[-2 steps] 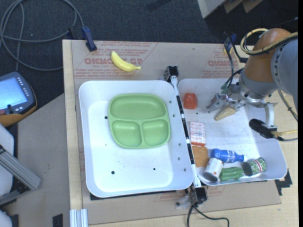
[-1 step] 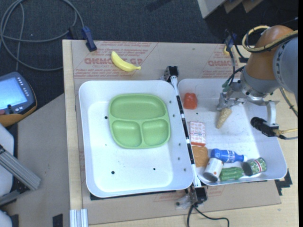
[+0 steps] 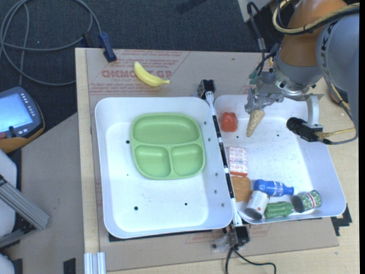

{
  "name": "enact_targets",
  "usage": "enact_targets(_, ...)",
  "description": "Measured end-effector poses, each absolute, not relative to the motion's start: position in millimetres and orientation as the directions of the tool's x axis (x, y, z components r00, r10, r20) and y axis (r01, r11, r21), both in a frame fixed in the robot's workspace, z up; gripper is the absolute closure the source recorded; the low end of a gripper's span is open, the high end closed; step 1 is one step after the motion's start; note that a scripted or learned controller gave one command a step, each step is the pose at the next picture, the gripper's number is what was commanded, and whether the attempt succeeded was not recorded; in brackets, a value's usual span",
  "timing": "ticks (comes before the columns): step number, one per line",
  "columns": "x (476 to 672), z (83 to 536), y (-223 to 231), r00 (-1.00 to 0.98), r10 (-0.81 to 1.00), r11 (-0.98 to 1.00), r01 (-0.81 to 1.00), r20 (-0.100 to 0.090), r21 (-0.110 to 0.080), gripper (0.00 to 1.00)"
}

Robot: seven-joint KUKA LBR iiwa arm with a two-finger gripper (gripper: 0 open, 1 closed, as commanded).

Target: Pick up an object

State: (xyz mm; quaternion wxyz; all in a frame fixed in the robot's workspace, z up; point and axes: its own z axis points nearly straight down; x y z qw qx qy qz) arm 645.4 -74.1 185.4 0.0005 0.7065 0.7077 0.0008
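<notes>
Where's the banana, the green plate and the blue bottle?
banana [image 3: 149, 75], camera view, on the middle of its yellow curve.
green plate [image 3: 166, 130], camera view, on the floor of its big top compartment.
blue bottle [image 3: 272, 187], camera view, on the middle of its body.

Two shallow white bins sit side by side on the bench: the left bin [image 3: 114, 170] and the right bin [image 3: 319, 158]. The left bin carries one green divided tray [image 3: 168, 144]. The right bin carries one red piece [image 3: 228, 121], one tan cone [image 3: 254, 122], one red-and-white packet [image 3: 237, 160], one orange-brown piece [image 3: 240, 188], one blue bottle [image 3: 272, 187], one white cup [image 3: 256, 204], one green piece [image 3: 278, 209] and one can [image 3: 308, 200]. One banana [image 3: 149, 75] lies on the bench outside the bins.
</notes>
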Motion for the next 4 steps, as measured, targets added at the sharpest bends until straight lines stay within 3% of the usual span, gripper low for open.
enact_targets(1, 621.2, 185, -18, -0.001, 1.0, 0.001, 1.0, 0.001, -0.002, 1.0)
enact_targets(2, 621.2, 185, -19, -0.001, 1.0, 0.001, 1.0, 0.001, -0.002, 0.0)
enact_targets(3, 620.7, 185, -76, 0.001, 1.0, -0.001, 1.0, -0.002, 0.001, 0.0)
enact_targets(4, 659.8, 100, -94, 0.0, 1.0, 0.0, 1.0, -0.001, -0.001, 0.0)
